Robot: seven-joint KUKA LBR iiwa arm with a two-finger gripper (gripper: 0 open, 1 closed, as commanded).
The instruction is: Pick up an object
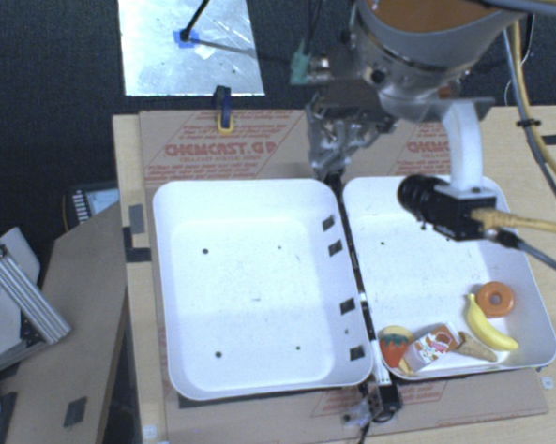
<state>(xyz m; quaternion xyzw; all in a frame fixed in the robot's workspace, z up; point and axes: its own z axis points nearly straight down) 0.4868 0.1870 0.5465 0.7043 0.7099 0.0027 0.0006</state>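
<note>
With the left bin bare, the arm's gripper hangs at twelve o'clock over the seam between the bins, whether spread or closed impossible to tell. The pickable items — a tomato-like piece, a packet, a banana and an orange ring — crowd the right bin's five o'clock corner. A descent here would likely meet rim or bare floor, and the cluster's tight packing against the wall could foil a clean grasp.

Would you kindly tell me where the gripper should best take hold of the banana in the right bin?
Probably at the middle of the banana, from above, closing across its narrow width. It lies flat, clear of the orange ring.
</note>
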